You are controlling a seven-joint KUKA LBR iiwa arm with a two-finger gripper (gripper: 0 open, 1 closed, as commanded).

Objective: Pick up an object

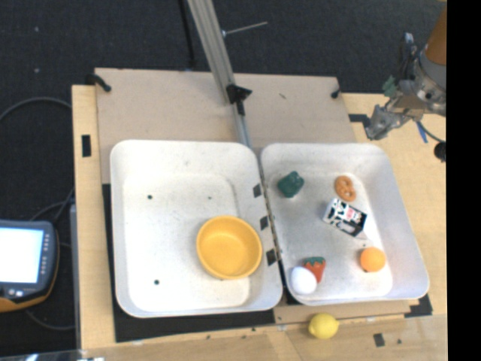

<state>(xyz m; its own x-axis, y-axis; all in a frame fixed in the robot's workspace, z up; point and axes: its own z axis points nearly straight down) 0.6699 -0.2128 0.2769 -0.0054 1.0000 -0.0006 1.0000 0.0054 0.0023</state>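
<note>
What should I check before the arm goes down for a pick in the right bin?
1. End effector clear of the bins: ok, it sits above the right bin's far right corner, outside the rim.
2. End effector carrying nothing: cannot tell, too small and blurred.
3. Targets in the right bin: ok, green object, brown piece, black-and-white carton, orange ball, white egg.
4. Spacing: not ok for the egg, a red-and-green item touches it; the green object stands alone.
5. Everything inside a bin: not ok, a lemon lies on the bench in front.
6. Left bin: ok, yellow bowl sits upright.
</note>
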